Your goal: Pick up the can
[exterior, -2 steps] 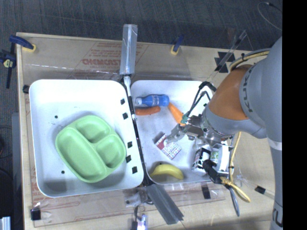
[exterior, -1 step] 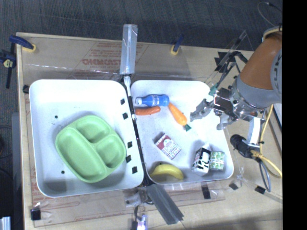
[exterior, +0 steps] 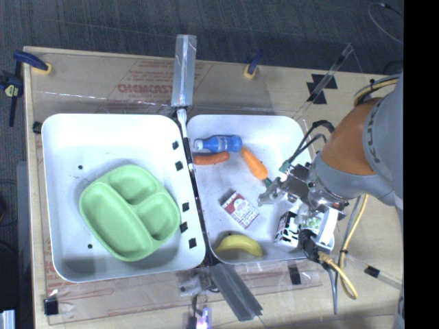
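Camera view, from the left side: a green divided plate lies in the left bin, far left of the red-and-white packet and across the divider from it. The packet itself lies flat near the middle of the right bin. Up and left of the packet an orange carrot lies along the bin floor, with a blue bottle on its side just beyond it, the two close together or touching. A second carrot lies at a slant up and slightly right of the packet, apart from it. Below the packet, near the front wall of the bin, sits a yellow banana, close to the packet but not touching it. To the right of the packet and a little lower is the can, black and white, near the bin's front right corner. The gripper is right of the packet too, directly over and against the can's upper right side, its metal and white parts overlapping the can's outline. Whether it is clenched on the can, merely touching it or released cannot be told from this angle. The grey arm with its orange band reaches in from farther right of the packet, over the bin's right wall.
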